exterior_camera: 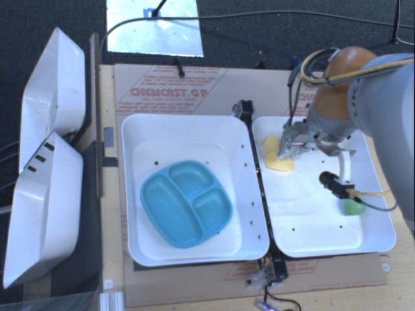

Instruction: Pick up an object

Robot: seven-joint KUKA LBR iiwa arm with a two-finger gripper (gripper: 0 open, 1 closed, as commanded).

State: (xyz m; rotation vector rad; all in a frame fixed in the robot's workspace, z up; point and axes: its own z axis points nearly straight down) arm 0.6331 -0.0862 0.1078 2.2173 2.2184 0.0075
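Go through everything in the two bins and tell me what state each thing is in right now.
Blue divided plate: flat, upright, in the left bin.
Yellow object: in the right bin, partly under the gripper.
Green object: in the right bin, apart from the gripper.

Even, bright overhead light fills the scene; the white bins (194, 129) glare slightly, shadows are soft, and focus is mildly blurred.

Divided plate (187, 203) in left bin (139, 131)
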